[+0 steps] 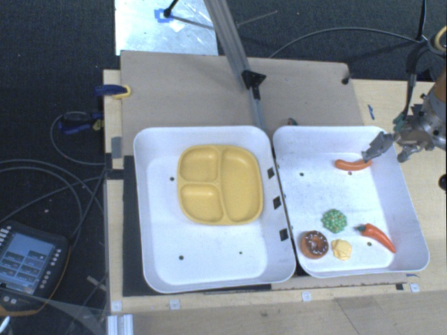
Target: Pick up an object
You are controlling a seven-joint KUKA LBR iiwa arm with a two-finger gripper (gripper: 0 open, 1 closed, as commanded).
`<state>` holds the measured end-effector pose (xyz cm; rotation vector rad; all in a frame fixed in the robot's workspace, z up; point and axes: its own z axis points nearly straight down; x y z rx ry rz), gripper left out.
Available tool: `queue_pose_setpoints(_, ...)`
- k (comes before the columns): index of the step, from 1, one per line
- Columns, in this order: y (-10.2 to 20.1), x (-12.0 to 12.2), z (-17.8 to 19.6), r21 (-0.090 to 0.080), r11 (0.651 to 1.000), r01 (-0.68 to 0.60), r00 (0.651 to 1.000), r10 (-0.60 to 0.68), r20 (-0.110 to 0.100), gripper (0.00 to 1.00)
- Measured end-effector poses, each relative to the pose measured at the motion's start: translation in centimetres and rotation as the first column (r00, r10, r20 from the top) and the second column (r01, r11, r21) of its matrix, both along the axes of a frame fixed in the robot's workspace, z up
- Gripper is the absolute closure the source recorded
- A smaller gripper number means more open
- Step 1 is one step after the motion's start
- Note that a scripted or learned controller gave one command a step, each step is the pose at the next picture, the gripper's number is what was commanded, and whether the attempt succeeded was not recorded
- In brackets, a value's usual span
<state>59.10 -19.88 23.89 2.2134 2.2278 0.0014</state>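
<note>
From my remote station I logged two white bins side by side on the bench. The left bin (157,257) held a yellow divided plate (218,185). The right bin (412,222) held every loose item, and I took the sausage (353,164) as my landmark there. The gripper (392,147) hung just to the right of the sausage, above the bin's far right corner; its fingers appeared spread, with nothing between them, though the view was coarse there. A green ball (334,220) lay nearer the camera than the sausage. Beyond it sat a doughnut (315,244), a small yellow piece (341,249) and a chilli pepper (378,236).
</note>
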Motion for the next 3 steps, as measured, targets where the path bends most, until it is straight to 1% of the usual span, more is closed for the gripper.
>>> queue_pose_setpoints(1, 0.0, 0.0, 0.0, 0.0, 1.0, -0.001, 1.0, 0.001, 0.0, 0.0)
queue_pose_setpoints(2, -0.9, 0.0, -5.7, 0.0, 1.0, 0.007, 1.0, -0.007, -0.004, 0.0)
queue_pose_setpoints(3, -1.0, 0.0, -9.9, 0.0, 1.0, 0.006, 1.0, -0.006, -0.004, 0.0)
